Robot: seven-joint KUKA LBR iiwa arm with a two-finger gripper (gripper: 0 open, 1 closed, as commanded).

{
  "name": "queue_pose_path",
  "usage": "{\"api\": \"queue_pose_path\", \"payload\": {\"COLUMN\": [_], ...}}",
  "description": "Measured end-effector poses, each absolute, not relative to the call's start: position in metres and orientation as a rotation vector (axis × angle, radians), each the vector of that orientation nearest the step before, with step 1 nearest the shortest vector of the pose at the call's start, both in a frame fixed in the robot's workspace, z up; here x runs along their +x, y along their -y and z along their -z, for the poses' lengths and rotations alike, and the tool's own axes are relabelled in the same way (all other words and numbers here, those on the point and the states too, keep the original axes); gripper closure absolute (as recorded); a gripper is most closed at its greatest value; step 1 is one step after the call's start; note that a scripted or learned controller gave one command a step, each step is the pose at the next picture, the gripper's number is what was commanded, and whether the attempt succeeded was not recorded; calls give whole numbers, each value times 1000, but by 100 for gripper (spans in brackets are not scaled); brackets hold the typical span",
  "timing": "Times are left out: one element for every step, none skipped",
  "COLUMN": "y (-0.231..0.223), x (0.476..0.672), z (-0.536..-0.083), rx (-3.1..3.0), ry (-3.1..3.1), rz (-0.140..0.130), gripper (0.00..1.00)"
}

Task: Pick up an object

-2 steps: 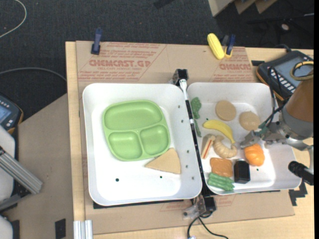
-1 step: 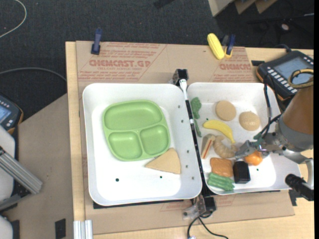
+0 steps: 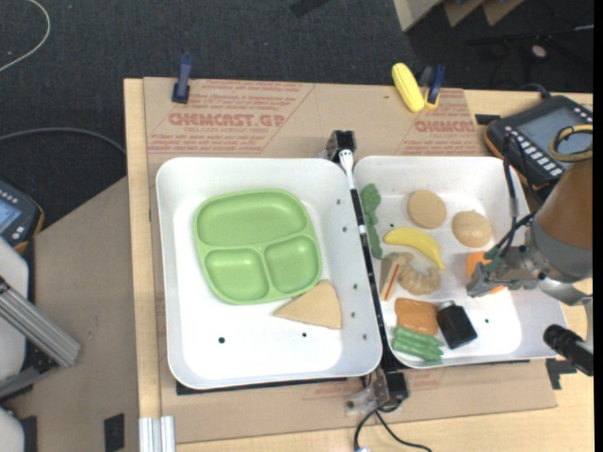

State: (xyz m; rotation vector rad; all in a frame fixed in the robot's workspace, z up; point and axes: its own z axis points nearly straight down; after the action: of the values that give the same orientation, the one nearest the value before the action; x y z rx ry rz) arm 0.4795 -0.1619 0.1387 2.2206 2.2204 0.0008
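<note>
Care is needed: the hand (image 3: pixel 490 276) sits low at three o'clock in the right bin (image 3: pixel 490 342), over a small orange piece (image 3: pixel 474 263); its opening cannot be told. Neighbouring bread roll (image 3: pixel 470 227) at twelve o'clock should be left undisturbed.

cam: overhead, slanted | covers both bins (image 3: pixel 179 252) | range: seemingly mid
</note>
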Motion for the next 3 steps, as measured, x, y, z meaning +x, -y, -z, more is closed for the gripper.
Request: {"api": "queue_pose_path", "payload": {"y": [164, 213, 224], "x": [485, 518, 563], "z": [-209, -200, -175], "rx": [2215, 2219, 2216], "ry": [-2217, -2215, -2221], "rz": [-5, 0, -1], "gripper": [100, 100, 100]}}
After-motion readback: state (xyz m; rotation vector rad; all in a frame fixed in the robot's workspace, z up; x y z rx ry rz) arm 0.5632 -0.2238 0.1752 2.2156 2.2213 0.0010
